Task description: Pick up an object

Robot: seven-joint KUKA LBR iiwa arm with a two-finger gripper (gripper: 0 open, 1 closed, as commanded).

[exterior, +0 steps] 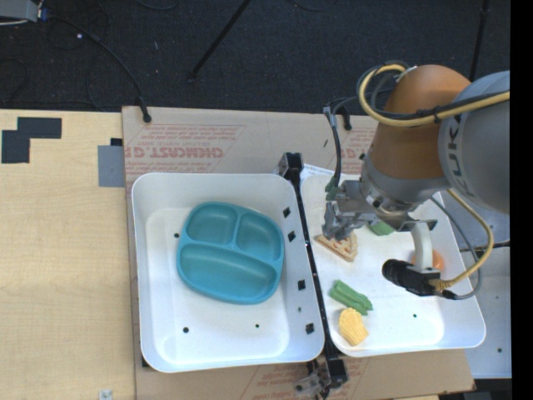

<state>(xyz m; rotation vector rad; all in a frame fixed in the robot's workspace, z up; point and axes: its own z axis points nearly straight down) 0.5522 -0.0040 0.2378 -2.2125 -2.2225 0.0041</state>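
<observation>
The gripper (337, 227) hangs right over the flat pizza slice (338, 246) in the right bin (466, 323); I can't tell its fingers' state. Lying so flat, the slice could slip free.

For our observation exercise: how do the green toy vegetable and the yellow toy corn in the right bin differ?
The green toy vegetable is green and slim, lying slantwise; the yellow toy corn is yellow, stubbier and bumpy. The vegetable lies farther from the bin's near edge than the corn. Both are toy foods lying close together in the right bin.
</observation>
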